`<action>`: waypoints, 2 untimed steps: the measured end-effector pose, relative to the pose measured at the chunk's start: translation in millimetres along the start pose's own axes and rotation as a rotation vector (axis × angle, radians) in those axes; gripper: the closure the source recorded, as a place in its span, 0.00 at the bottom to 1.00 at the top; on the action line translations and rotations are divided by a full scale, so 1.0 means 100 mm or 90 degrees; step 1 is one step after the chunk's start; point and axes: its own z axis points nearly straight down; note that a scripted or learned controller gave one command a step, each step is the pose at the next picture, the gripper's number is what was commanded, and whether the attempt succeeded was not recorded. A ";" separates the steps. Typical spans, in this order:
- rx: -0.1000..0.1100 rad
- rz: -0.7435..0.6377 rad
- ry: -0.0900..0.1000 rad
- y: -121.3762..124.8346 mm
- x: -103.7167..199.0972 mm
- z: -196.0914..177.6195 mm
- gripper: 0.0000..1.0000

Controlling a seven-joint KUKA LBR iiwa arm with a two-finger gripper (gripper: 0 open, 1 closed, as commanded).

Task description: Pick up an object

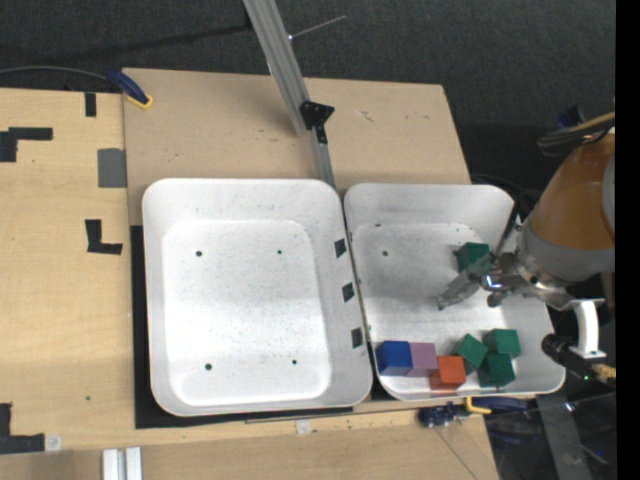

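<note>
Reaching in from the right, the grey arm (575, 218) with its orange band lowers the hand (478, 281) into the right bin (430, 208). A green block (472, 258) sits right at the hand, by its upper finger; whether the fingers pinch it or merely touch it, I cannot tell, nor can I tell how far they are spread.

Along the near wall of that bin lie a blue cube (395, 356), a pale purple block (423, 356), an orange block (450, 370) and a cluster of green blocks (490, 356), all close together and well apart from the hand.

The left bin (245, 293) touches the right one along their shared edge. Both rest on a tan wooden table (400, 128), with a dark mat showing under the left bin's edge. Black tape marks (95, 236) and a grey patch (111, 166) dot the table's left part. A slanted metal bar (280, 53) crosses over the dark carpeted floor (480, 18) beyond the table.
</note>
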 end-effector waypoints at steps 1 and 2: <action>-0.001 0.000 0.000 -0.01 0.01 0.54 0.00; -0.003 0.000 0.000 0.00 0.01 0.41 1.00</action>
